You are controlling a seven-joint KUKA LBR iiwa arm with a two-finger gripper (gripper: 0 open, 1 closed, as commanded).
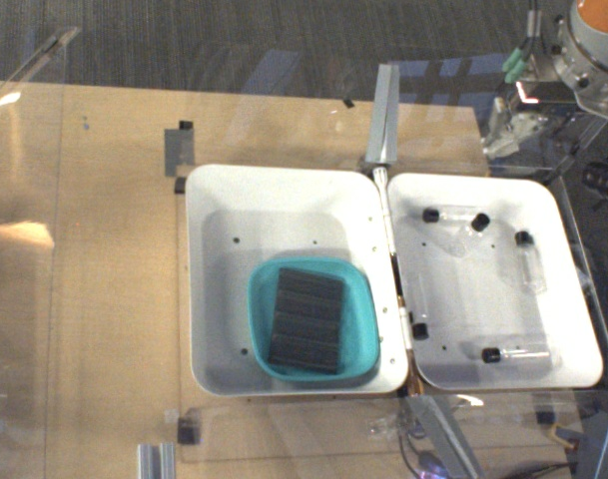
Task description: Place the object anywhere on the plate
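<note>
Dark grey ribbed rectangular block (306, 319) lies flat on the teal square plastic plate (259, 302), low in the left shallow white bin (212, 257), so I judge the placing done or close to it. The block's lower end sits near the plate's bottom rim, and a nudge or a bump to the bin could tip it over that edge. If the program makes another pick in this bin, it could drag the plate along with the block. To the right, the second shallow white bin (575, 297) holds several clear plastic tubes with black caps (516, 351). They are nearly see-through against the white floor, so I cannot count them with confidence, and a wrong pick there is possible. Further up, in the upper right of the frame, the two-finger gripper (504, 138) hangs outside both bins, well apart from the block. It is small, glare-washed and partly cut off, so I cannot tell whether it is released or clenched. Nothing I can make out is carried in it. Above it, the grey arm with the orange band (603, 3) runs off the frame edge.
</note>
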